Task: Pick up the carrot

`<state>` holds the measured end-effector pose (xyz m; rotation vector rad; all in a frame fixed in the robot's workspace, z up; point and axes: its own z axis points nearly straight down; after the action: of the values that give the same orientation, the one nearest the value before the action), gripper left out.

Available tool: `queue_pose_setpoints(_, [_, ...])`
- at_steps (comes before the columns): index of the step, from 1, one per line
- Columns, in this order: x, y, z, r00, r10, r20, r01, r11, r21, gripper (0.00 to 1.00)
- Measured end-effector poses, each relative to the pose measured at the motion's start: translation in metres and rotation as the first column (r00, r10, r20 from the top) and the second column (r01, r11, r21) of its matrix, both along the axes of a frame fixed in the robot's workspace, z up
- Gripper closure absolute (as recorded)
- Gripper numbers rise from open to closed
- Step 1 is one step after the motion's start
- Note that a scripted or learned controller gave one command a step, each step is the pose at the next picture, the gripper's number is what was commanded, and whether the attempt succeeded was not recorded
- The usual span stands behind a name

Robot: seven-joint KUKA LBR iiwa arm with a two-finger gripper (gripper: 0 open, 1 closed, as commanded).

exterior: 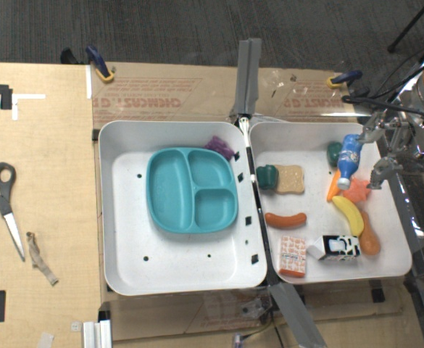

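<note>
The carrot [333, 187] shows as a thin orange taper in the right bin [396, 267], pointing down and left. Its dark green top [333, 152] lies toward the bin's far wall. A blue bottle [348, 158] lies against the carrot's right side and hides part of it. My gripper [383, 167] hangs over the bin's right rim, to the right of the bottle and the carrot, apart from both. Nothing is visible in it.
Close to the carrot lie a salmon block [356, 191], a banana [348, 213] and an orange oblong piece [370, 239]. Toast [291, 180], a green piece [267, 176], a sausage [285, 220] and two cartons [293, 256] share the bin. A teal plate [193, 191] sits in the left bin.
</note>
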<state>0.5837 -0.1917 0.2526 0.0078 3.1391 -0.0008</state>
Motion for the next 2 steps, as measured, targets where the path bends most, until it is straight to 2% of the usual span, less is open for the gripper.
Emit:
queue_pose_setpoints(1, [0.036,0.005,-0.127,1.0,0.0,0.0,0.0,1.0,0.0,0.0])
queue_pose_setpoints(2, [0.024,0.007,-0.159,0.999,-0.035,0.002,0.035,0.999,0.0,0.0])
